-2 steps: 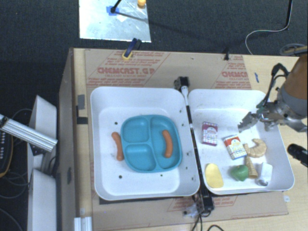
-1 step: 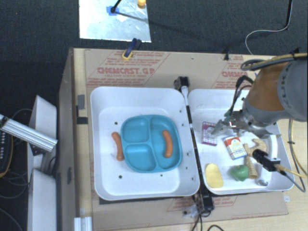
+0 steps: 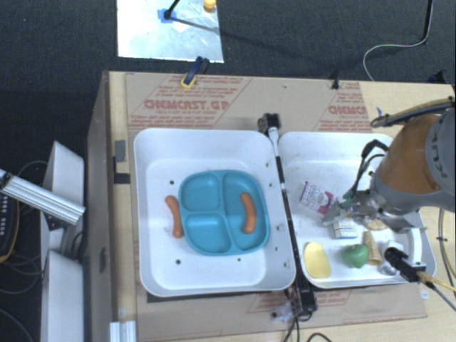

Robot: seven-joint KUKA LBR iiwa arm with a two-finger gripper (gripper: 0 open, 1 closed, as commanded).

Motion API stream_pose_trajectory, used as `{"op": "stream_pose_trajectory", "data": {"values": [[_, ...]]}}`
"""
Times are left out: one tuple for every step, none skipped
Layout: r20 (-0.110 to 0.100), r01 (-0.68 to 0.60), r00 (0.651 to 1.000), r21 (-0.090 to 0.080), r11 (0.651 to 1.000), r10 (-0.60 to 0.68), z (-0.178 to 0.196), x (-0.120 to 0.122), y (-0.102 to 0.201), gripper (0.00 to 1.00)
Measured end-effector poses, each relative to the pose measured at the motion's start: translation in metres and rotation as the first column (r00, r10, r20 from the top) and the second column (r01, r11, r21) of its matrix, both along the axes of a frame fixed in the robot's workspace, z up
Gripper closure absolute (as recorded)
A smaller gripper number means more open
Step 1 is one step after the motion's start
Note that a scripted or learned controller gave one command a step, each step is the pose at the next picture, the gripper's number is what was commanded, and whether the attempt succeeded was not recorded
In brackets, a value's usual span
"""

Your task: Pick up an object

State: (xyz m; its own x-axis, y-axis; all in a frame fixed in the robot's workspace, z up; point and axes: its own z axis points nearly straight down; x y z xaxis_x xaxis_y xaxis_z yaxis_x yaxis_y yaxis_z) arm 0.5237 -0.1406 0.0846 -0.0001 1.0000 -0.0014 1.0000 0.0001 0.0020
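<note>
My gripper (image 3: 347, 207) hangs low over the middle of the right bin (image 3: 313, 148), at the end of the grey arm with the orange band (image 3: 417, 155). Just below it lies a small white box (image 3: 344, 229). To its left sits a pink and white packet (image 3: 313, 196). Along the bin's front lie a yellow oval piece (image 3: 317, 259), a green lump (image 3: 354, 255) and a tan piece (image 3: 375, 249). I see nothing lifted off the bin floor.
The left bin (image 3: 153, 191) holds a blue divided plate (image 3: 214, 223) with a sausage (image 3: 248, 212) in its right compartment. A second sausage (image 3: 174, 216) lies on the bin floor left of the plate. A black divider (image 3: 279, 184) runs between the bins.
</note>
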Motion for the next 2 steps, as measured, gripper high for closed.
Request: {"op": "stream_pose_trajectory", "data": {"values": [[0.002, -0.002, 1.0, 0.001, 1.0, 0.002, 0.01, 0.001, 0.001, 1.0], [0.003, -0.004, 1.0, 0.002, 1.0, 0.004, 0.123, 0.041, 0.072, 1.0]]}}
